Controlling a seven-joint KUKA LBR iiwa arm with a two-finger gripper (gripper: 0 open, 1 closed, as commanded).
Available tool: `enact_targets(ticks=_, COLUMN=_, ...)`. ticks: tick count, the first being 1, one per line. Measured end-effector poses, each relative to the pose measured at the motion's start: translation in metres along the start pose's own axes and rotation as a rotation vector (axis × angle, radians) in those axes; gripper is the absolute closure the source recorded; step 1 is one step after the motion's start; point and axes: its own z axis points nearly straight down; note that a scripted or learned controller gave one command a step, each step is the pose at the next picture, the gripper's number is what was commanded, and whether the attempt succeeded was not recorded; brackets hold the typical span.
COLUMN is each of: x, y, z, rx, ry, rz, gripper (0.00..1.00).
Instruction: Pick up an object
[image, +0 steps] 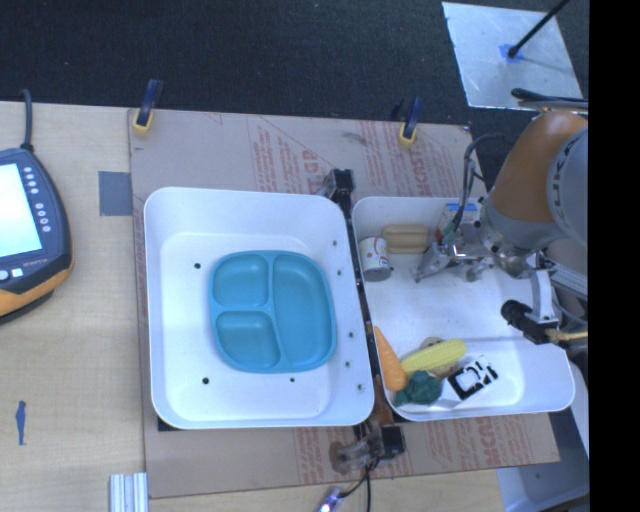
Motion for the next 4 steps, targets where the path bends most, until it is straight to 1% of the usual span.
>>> enact_targets(ticks=1, x=0.041, y=0.033, z=0.003, rx=0.033, ry=0.001, rz=0.013, gripper=0.0)
enact_targets(ticks=2, x=0.051, y=0.037, z=0.002, rx=0.039, ry=-0.007, rz=0.019, gripper=0.0)
enact_targets(ticks=3, x=0.055, y=0.043, z=0.001, rx=0.015, ry=-0.005, rz=0.012, gripper=0.0)
enact_targets(ticks=4, x=0.055, y=0.043, z=0.001, rx=0.014, ry=-0.005, rz=0.012, gripper=0.0)
